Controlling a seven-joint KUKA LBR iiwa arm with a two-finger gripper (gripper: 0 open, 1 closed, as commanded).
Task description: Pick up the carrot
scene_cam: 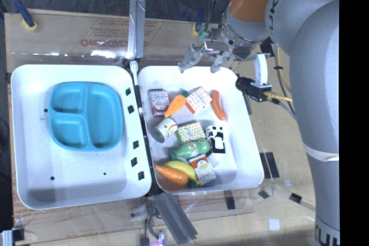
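Camera view: end effector [202, 60], fingers apart and empty, hovers above the bin; next, descend onto the carrot [177, 105].

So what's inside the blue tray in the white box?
The blue tray, in the left bin, has three compartments, all showing bare blue plastic. What lies under the tray is covered. The carrot is in the right bin.
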